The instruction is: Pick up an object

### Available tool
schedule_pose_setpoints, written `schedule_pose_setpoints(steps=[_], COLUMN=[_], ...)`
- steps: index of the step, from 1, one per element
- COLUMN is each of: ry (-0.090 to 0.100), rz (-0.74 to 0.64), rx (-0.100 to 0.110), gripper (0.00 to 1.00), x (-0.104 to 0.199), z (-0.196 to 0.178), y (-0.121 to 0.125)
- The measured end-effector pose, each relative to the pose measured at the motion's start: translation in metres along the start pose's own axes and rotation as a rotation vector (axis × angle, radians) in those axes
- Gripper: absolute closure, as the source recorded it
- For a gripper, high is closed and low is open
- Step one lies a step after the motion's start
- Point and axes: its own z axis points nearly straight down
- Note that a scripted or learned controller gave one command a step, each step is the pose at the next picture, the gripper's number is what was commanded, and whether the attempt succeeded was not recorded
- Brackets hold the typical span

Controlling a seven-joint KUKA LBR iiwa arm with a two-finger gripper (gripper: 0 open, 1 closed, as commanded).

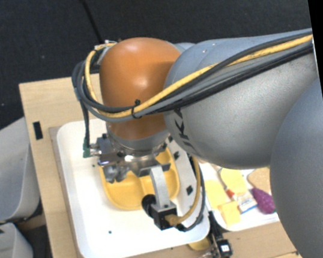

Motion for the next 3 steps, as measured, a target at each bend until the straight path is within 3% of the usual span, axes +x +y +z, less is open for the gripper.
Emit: schedule_pose_setpoints(steps=[1, 2, 3], ry=[0.009, 0.004, -0.007], rz=[0.003, 0.009, 0.017], rx=[-0.024, -0.024, 0.009], gripper=[1.00, 1.00, 1.00], x=[-0.003, -0.013, -0.101], z=[-0.158, -0.270, -0.076], y=[-0.011, 0.079, 0.098])
